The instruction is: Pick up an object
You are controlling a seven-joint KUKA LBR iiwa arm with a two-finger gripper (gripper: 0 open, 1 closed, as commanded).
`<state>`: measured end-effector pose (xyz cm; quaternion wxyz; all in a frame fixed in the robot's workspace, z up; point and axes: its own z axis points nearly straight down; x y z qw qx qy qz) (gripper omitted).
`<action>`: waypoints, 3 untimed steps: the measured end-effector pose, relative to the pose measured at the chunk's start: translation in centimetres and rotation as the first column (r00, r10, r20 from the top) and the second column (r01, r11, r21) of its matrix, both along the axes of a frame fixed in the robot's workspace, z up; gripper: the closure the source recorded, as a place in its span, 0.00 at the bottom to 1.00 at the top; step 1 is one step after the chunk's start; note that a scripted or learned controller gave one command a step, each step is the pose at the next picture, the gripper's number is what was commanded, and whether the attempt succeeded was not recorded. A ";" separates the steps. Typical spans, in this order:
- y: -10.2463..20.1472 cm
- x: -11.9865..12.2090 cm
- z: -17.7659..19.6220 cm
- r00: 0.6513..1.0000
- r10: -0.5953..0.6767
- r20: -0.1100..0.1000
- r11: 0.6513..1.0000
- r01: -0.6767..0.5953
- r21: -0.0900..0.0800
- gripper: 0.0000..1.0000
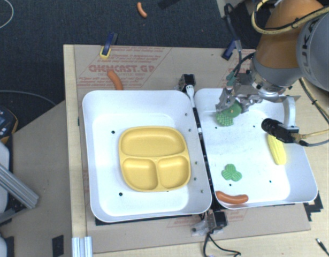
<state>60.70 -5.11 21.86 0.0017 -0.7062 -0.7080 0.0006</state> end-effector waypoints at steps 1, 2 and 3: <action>-0.7 -0.5 1.7 1.000 -0.003 0.006 1.000 0.003 -0.002 1.00; 0.0 0.1 0.8 1.000 -0.001 0.004 1.000 0.001 -0.002 1.00; -0.2 0.3 0.4 1.000 -0.002 0.004 1.000 0.002 -0.002 1.00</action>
